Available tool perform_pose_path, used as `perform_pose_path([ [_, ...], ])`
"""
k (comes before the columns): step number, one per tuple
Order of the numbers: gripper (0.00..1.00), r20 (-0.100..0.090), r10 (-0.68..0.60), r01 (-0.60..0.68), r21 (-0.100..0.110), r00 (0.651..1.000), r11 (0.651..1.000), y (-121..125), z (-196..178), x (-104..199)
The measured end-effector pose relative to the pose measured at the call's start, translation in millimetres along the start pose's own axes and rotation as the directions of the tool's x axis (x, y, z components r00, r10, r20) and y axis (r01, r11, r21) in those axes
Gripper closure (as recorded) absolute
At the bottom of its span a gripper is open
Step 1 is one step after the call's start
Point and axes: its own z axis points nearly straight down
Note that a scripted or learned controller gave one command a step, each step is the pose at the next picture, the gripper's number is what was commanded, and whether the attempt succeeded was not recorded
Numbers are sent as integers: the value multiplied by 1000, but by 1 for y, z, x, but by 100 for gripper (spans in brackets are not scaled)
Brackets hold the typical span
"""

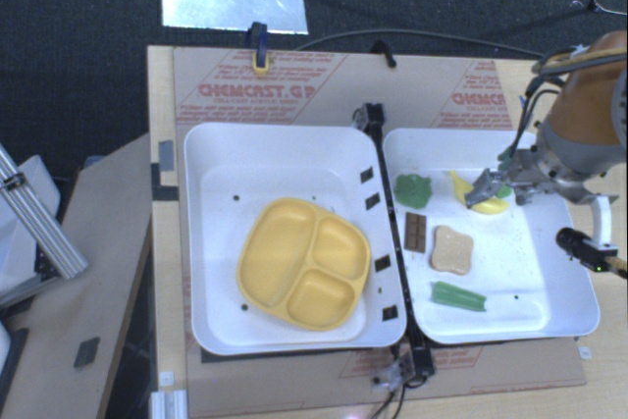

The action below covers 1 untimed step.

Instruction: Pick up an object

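Observation:
The right bin (549, 309) holds a green leafy piece (413, 189), a yellow banana-like piece (471, 192), a brown chocolate bar (416, 232), a slice of toast (451, 250) and a green pod (458, 296). My gripper (485, 193) hangs low over the banana piece at the bin's back, its tips right at the yellow shape. Whether anything sits between the fingers is hidden by the gripper body. The grey arm with its orange band (589, 103) reaches in from the right.
The left bin (226, 152) carries a yellow divided tray (304, 262). A black divider strip (388, 240) runs between the bins. A black clamp part (587, 250) of the arm hangs over the right bin's right side. Cables cross the bench behind the bins.

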Motion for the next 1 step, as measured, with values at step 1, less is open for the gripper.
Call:
perform_pose_path([
  [1, 0, 0, -1, 1, 1, 1000, 1000, 7, 47, 6],
])
